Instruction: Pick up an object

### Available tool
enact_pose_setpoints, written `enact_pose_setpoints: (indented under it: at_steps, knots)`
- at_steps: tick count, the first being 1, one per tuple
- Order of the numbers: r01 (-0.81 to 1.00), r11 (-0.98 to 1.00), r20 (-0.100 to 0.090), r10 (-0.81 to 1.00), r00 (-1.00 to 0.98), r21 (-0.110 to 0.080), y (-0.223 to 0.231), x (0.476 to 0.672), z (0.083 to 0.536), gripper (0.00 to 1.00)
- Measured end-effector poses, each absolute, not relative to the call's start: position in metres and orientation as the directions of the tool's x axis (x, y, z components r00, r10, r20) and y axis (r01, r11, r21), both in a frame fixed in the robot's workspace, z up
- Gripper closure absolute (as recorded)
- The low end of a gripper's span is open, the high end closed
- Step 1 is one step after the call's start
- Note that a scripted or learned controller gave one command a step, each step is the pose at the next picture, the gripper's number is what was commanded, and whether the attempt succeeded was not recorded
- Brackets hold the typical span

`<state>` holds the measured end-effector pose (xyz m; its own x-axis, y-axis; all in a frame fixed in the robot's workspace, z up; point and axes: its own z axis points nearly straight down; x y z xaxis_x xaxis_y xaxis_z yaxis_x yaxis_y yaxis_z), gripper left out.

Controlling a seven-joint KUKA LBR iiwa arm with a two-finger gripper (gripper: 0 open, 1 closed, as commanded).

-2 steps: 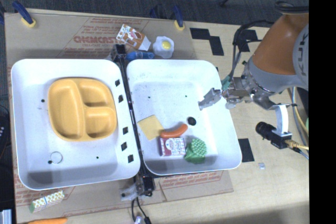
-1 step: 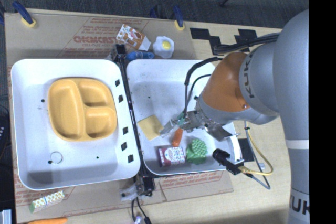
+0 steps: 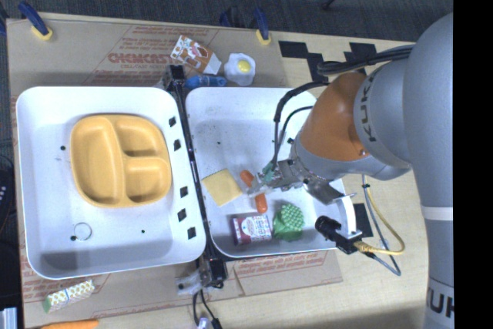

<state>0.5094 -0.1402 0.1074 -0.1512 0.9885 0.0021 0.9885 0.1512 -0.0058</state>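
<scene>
The right bin holds a pale yellow cheese slice, two small orange pieces, a green knobbly item and a dark red packet, all near its front. My gripper hangs low over the bin, just right of the upper orange piece and above the green item. The orange wrist band and grey arm cover the bin's right side. I see nothing held in the gripper.
The left bin carries a yellow divided plate. Behind the bins lie a small carton, a blue item and a white-and-yellow egg toy. A wrapped packet lies at the front left.
</scene>
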Motion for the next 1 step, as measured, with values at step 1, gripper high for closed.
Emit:
enact_pose_setpoints:
  at_steps: [1]
  knots:
    - [0.991, 0.134, 0.0, 0.991, -0.134, 0.0, -0.1086, 0.498, 0.2564, 1.0]
